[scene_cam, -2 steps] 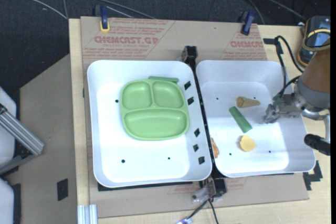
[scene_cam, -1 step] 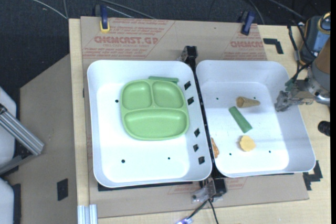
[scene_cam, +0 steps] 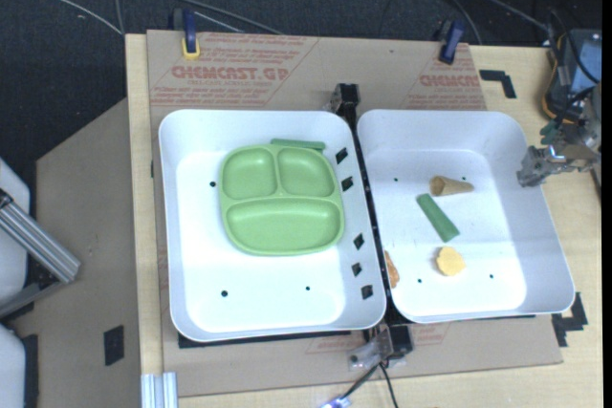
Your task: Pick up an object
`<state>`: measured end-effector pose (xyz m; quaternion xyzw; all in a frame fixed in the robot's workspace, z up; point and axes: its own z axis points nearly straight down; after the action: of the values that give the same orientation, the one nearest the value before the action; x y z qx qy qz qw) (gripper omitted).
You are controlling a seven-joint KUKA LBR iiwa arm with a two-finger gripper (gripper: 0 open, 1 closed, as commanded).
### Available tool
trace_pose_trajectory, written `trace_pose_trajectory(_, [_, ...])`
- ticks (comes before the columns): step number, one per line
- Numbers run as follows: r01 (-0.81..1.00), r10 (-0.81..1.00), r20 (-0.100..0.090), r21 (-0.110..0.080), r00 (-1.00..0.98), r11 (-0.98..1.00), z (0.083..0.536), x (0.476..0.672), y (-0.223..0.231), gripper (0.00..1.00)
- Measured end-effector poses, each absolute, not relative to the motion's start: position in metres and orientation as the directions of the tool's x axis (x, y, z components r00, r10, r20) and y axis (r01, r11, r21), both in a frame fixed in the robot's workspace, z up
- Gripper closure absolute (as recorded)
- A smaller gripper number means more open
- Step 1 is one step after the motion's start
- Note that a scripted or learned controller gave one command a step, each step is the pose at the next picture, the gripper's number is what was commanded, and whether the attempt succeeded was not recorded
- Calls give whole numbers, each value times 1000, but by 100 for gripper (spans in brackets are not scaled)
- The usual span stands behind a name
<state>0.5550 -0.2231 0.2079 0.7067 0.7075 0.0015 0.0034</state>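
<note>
Before us is a plywood bench (scene_cam: 287, 62) on dark carpet, bearing two white bins. In the left bin (scene_cam: 191, 301) we see a green divided plate (scene_cam: 282, 201). The right bin (scene_cam: 535, 244) holds a green stick (scene_cam: 437, 216), a tan cone-shaped piece (scene_cam: 449, 186) and a yellow piece (scene_cam: 450, 261), all apart. The gripper (scene_cam: 537, 165) hovers at that bin's right rim; we cannot tell its state.

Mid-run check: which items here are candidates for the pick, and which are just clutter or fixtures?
Pick candidates, right bin: green stick, yellow piece, tan cone, and the gripper at its edge.

Just lying about: green divided plate in left bin, blue clamps.
</note>
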Motion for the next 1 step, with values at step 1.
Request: trace_pose_trajectory(1, [1000,1000,4,-1,-7,7,205,565,-161,100])
